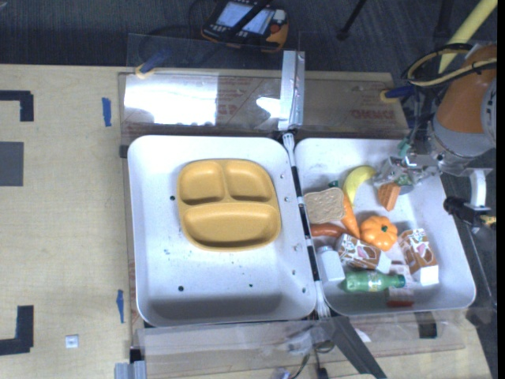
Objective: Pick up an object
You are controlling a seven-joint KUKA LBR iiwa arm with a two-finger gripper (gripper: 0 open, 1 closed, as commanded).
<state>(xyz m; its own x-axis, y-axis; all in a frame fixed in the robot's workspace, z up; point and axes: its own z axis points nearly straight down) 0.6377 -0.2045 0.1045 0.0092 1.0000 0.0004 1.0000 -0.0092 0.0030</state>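
I see the gripper over the right bin, above a small orange piece beside the banana (jaw state: cannot tell). It looks light, stiff, maybe slick; I'd pinch across its narrow middle.

The arm is cut off by the right edge. The end effector is too small and cluttered to read its fingers.
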